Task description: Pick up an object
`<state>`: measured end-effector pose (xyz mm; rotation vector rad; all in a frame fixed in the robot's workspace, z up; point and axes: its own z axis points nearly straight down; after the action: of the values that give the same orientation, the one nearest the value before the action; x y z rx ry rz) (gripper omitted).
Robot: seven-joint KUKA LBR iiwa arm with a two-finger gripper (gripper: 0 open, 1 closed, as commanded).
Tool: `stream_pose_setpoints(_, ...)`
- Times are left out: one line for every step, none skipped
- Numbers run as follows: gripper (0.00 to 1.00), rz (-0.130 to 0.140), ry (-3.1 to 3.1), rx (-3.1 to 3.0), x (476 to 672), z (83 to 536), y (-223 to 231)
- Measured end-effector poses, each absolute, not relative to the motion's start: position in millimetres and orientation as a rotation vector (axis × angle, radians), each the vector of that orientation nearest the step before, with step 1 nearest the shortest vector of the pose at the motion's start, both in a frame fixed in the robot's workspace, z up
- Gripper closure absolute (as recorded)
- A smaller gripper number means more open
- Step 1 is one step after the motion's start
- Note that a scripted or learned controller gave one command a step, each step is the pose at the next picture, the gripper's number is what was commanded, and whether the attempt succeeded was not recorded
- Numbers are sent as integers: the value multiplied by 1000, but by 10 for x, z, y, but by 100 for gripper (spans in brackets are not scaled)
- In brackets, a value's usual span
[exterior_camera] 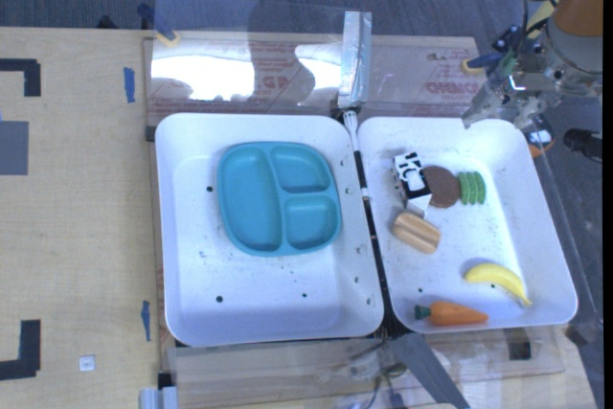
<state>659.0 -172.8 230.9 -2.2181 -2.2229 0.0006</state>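
Crowding the brown disc (442, 187): black-and-white block (411, 174), green piece (471, 189), bun (416, 232).

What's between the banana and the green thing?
Nothing: in the camera view, only bare white bin floor lies between the banana and the green ridged toy.

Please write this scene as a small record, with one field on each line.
left bin: holds a blue divided plate
right bin: banana, carrot, bread piece, brown disc, green ridged item, black-and-white block
gripper: above the right bin's far right corner, holding nothing visible
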Motion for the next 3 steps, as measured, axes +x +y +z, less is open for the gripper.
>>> stream_pose_setpoints(0,13,-2151,-2274,6631,1026,-1623)
stream_pose_setpoints(0,-7,-2238,-2219,6151,892,-1000)
stream_pose_setpoints(100,-12,-2236,-2224,6160,998,-1007)
